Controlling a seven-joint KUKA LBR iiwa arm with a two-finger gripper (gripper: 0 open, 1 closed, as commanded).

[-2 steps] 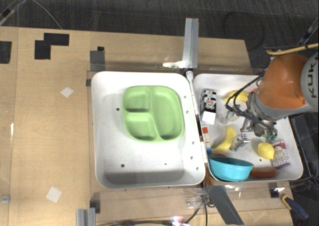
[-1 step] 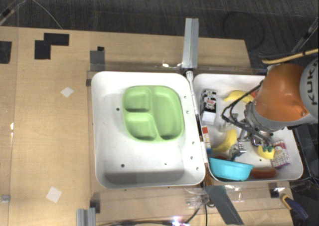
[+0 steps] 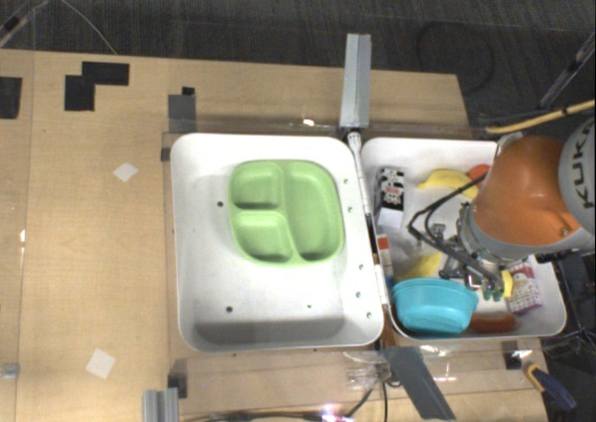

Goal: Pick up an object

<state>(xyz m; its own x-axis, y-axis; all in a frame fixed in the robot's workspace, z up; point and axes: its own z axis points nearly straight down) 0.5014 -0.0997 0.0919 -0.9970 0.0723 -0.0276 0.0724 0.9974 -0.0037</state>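
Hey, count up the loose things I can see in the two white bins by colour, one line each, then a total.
Green: 1, the divided tray in the left bin
Blue: 1, the bowl in the right bin
Yellow: 2, one at the back, one by the bowl
Black and white: 1, a small box
Total: 5 clearly visible; others lie hidden under the arm.

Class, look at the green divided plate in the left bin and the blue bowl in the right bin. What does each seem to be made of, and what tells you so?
Green divided plate: probably moulded plastic, matte; even pale colour, soft rounded compartment edges, no sharp glints.
Blue bowl: likely plastic too, smooth, slightly glossy; uniform turquoise with a faint sheen along its rim. Glazed ceramic cannot be ruled out.
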